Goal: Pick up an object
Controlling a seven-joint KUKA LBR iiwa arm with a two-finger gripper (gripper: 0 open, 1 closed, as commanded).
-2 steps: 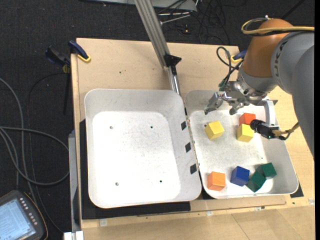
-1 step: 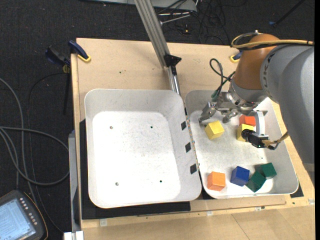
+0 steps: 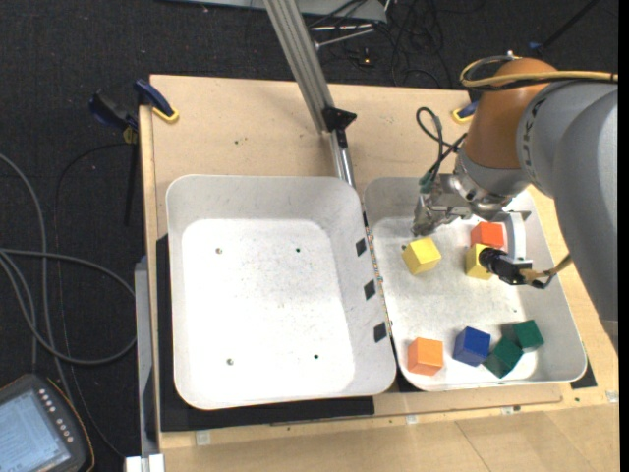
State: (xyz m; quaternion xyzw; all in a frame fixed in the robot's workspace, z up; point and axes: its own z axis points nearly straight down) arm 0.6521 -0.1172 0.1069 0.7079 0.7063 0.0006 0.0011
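Note:
The right bin [image 3: 555,308] holds several small blocks. A yellow cube [image 3: 423,255] lies near its left wall. To the right of that cube are a second yellow block [image 3: 477,262] and an orange-red block [image 3: 488,234]. Along the front sit an orange cube [image 3: 425,355], a blue cube [image 3: 472,345] and two green blocks [image 3: 528,334] [image 3: 504,358]. My gripper [image 3: 428,220] hangs low over the back left part of this bin, just behind the yellow cube and apart from it. Nothing shows in its grasp. The arm's wrist covers part of the bin's back.
The left bin [image 3: 260,288] lies beside the right one, with black clips along their shared edge. A slanted metal pole [image 3: 305,57] reaches down to the bins' back junction. Clamps sit at the bench's back corners.

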